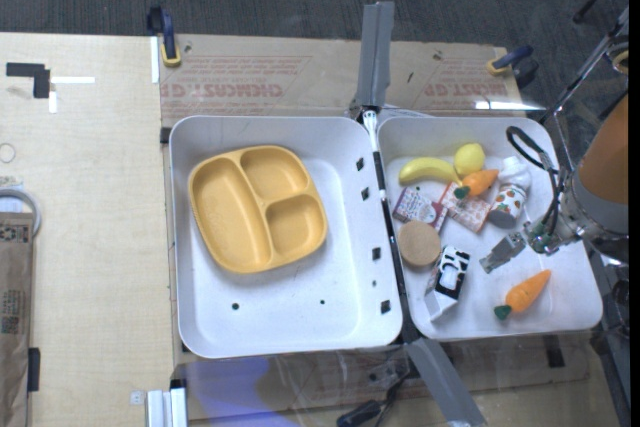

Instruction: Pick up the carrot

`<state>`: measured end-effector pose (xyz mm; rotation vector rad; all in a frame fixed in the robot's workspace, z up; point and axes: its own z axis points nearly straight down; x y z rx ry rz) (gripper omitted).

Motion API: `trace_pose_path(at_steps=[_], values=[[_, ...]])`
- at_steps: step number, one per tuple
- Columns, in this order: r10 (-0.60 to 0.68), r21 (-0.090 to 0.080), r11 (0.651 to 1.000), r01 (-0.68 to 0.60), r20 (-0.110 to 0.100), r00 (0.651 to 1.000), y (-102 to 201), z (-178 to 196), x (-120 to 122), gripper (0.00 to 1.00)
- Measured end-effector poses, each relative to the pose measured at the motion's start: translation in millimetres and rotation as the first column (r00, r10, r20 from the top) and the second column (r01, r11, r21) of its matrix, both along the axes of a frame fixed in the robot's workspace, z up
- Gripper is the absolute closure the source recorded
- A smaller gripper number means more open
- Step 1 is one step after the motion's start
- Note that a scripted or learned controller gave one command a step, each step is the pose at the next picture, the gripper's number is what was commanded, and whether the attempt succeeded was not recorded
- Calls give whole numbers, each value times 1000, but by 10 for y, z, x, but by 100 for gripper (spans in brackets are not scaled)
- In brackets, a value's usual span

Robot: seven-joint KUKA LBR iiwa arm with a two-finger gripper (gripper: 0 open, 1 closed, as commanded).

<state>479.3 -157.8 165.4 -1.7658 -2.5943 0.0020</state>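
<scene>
Carrot [527,292] lies at the lower right of the frame, on the floor of the right bin [575,320], tilted with its green stub toward the lower left and its thick orange end up and to the right. Going from big to small: the table [80,215] carries the left bin [280,325], which holds a yellow tray [258,207]; the right bin is crowded in its upper and left parts with a banana [428,171], a lemon [469,157], a second, smaller carrot-like piece [480,181], packets and a round disc [420,243]. The tool [503,251] sits just up and left of the carrot, apart from it, and whether its fingers are wide or narrow cannot be told here. A good grasp would likely close across the carrot's thick middle, square to its long axis. Open floor surrounds it on the upper and left sides; the bin's lower and right rim stand near, so the safer approach is probably from above.
</scene>
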Motion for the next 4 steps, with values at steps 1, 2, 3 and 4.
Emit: trace_pose_path(at_steps=[1, 2, 3, 4], values=[[464, -1, 886, -464, 4, 886, 371, -507, 5, 0], [461, 2, 887, -461, 1, 887, 495, -437, -3, 0], [549, 1, 836, -549, 2, 836, 570, 283, 5, 0], [826, 0, 563, -826, 4, 563, 543, -498, 1, 0]])
